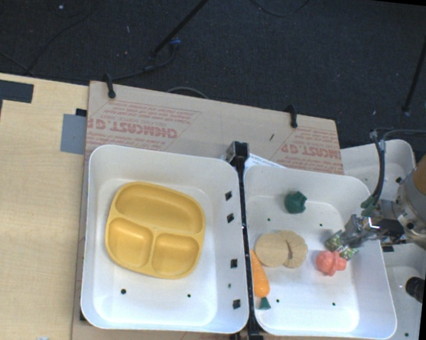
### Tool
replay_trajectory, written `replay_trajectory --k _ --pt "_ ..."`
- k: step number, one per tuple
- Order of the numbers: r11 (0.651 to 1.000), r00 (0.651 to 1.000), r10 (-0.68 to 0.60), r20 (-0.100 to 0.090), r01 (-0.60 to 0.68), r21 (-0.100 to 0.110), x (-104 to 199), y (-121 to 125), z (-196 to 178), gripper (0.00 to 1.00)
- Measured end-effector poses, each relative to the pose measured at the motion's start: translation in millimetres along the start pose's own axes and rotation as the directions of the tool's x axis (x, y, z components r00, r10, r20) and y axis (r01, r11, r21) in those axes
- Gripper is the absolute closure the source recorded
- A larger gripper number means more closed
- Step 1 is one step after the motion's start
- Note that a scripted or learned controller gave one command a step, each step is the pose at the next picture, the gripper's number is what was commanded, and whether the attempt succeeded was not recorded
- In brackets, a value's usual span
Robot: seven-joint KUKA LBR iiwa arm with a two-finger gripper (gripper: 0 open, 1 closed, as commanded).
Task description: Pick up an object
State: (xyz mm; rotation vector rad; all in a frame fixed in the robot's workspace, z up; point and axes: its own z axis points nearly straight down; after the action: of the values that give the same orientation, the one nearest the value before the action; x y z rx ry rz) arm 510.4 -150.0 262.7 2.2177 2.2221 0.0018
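Observation:
In the right bin (349,317) lie a dark green lump (295,202), two tan round discs (281,249) overlapping each other, an orange carrot-shaped piece (260,277) against the left wall, and a red-pink lump (329,263). My gripper (345,242) reaches in from the right and hangs low over the bin's right side, just above and to the right of the red-pink lump. Its tip nearly touches that lump's top edge. Something small and greenish sits at the tip; I cannot make out what it is.
The left bin (102,190) holds a yellow divided plate (155,229). A black divider (239,238) runs between the two bins. Cardboard (202,129) lies under them, and wood-coloured bench top (15,210) spreads to the left.

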Motion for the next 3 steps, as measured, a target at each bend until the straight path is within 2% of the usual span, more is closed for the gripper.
replay_trajectory --k 1,2,3 --pt "1.0 1.0 -0.003 -0.002 0.003 0.003 44 22 -3 1.0" --pt "1.0 1.0 -0.002 -0.002 0.002 0.005 85 47 11 1.0" --pt "1.0 1.0 -0.002 -0.001 0.002 0.004 133 64 8 1.0"
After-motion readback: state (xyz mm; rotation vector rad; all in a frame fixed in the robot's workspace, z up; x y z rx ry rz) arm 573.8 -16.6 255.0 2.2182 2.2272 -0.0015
